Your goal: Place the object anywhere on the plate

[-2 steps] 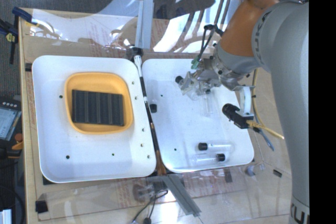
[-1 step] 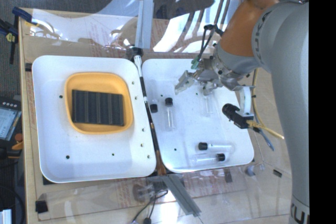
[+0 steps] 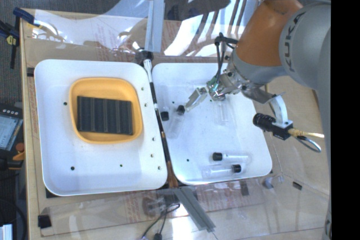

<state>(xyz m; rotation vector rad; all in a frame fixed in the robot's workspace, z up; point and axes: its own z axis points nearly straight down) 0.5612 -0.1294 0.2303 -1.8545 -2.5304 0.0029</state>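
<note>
The yellow plate (image 3: 105, 111) sits mid-left bin (image 3: 50, 171), waiting. In the right bin (image 3: 256, 168), two clear tubes (image 3: 228, 161) lie near the front edge, untouched. The gripper (image 3: 181, 110) hangs near that bin's left edge; whether it grasps anything cannot be told.

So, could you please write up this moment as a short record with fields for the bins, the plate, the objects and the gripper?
left bin: holds the yellow plate, with a dark ribbed insert at its centre
right bin: holds two clear tubes with black caps, lying near its front edge
gripper: over the right bin's upper part, pointing toward the divider
held object: cannot tell
arm: reaches in from the right
task state: nothing placed on the plate yet
</note>
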